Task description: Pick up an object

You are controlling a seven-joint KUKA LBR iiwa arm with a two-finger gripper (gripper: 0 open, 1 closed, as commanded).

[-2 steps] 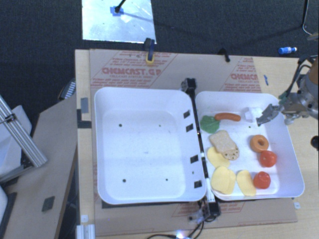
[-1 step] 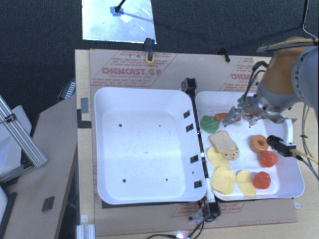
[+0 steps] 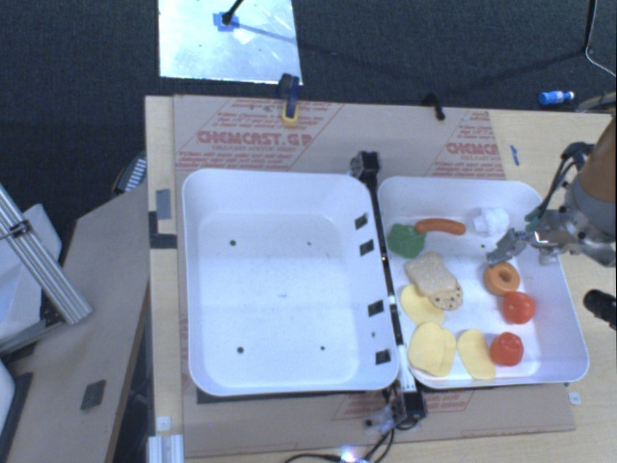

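Note:
The right bin holds several toy foods. Among them are a green piece, an orange-red sausage, a white crumpled item and a speckled bread slice. An orange doughnut lies near the bin's right side, with a red tomato just below it and a second red piece further down. Yellow pieces lie along the bin's near side. My gripper hangs over the right part of this bin, just above the doughnut and below the white item. Nothing visible is in its grasp.
The left bin sits beside the right one, split from it by a black-clipped divider. Both rest on a cardboard sheet. The grey arm enters from the right edge. A metal plate lies beyond the bench.

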